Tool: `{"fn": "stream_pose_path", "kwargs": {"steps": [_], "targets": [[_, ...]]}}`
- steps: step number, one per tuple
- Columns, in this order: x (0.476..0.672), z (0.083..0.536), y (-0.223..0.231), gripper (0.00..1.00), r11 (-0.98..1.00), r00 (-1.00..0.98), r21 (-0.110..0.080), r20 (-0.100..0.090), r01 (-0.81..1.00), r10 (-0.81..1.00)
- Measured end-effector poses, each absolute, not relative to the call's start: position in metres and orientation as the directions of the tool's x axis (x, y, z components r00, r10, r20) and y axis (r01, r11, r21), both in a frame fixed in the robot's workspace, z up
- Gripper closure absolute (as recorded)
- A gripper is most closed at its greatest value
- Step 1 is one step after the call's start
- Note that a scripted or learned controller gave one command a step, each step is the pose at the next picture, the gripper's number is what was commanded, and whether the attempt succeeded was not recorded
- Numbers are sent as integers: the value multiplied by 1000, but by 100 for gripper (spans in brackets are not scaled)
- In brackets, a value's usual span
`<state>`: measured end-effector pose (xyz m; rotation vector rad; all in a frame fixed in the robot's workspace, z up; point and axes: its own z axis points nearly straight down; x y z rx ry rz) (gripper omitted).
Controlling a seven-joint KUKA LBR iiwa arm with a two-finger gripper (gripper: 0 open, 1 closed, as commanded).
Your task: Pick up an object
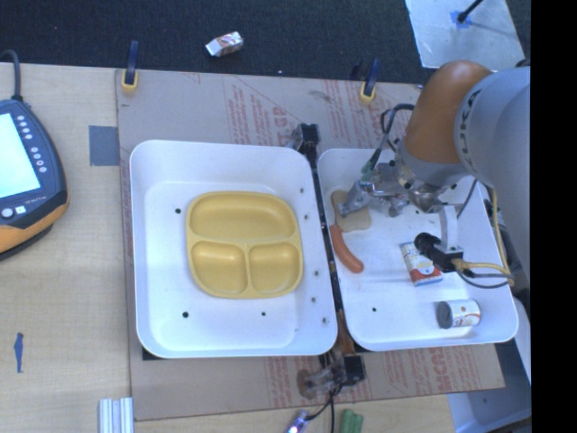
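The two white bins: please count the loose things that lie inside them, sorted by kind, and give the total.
Yellow divided tray, left bin: 1
Orange sausage-shaped piece, right bin: 1
Tan piece under the gripper: 1
Small red and white packet: 1
Small cylinder with grey end: 1
Total: 5

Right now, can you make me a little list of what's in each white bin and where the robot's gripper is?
left bin: a yellow tray with three sections
right bin: a hot dog by its left wall, a tan piece above that, a small carton mid-right, a can lying at the lower right
gripper: low over the tan piece, upper left of the right bin
arm: reaches in from the right
holding something: cannot tell
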<state>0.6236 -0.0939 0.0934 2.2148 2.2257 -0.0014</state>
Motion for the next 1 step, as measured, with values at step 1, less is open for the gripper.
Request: {"fn": "stream_pose_path", "kwargs": {"steps": [1], "targets": [[641, 93, -93, 0, 5, -5, -2, -1, 1000, 1000]]}}
